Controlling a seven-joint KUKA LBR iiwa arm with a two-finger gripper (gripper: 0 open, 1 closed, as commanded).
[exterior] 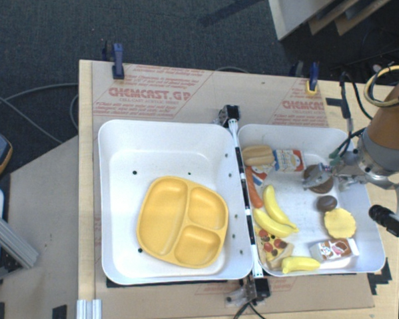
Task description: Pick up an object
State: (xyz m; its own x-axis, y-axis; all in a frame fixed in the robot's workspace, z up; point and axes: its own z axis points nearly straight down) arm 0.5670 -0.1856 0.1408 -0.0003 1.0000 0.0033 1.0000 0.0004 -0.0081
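You would have seen the claw [316, 176] low over the right bin [377, 225], in its far half and toward the right-hand rim; whether it was spread or pressed together could not be told from this angle, and nothing showed clearly between its tips.

Just on the near side of the claw lay a small brown round piece [326, 203], with a yellow disc-shaped item [340, 223] touching it on the near side. Toward the bin's near right corner you had a small printed carton [334, 249]. At the far edge sat a bread roll [258, 154] beside a small milk-style carton [288, 159]. Along the left wall ran an orange carrot-like stick [252, 186], and just beside it a pair of yellow bananas [275, 213]. Near the bin's near edge lay a pizza slice [271, 247] and another yellow banana-shaped piece [299, 263].

In the left bin [120, 151], a yellow three-compartment tray [181, 220] rested toward the near right, lying flat.
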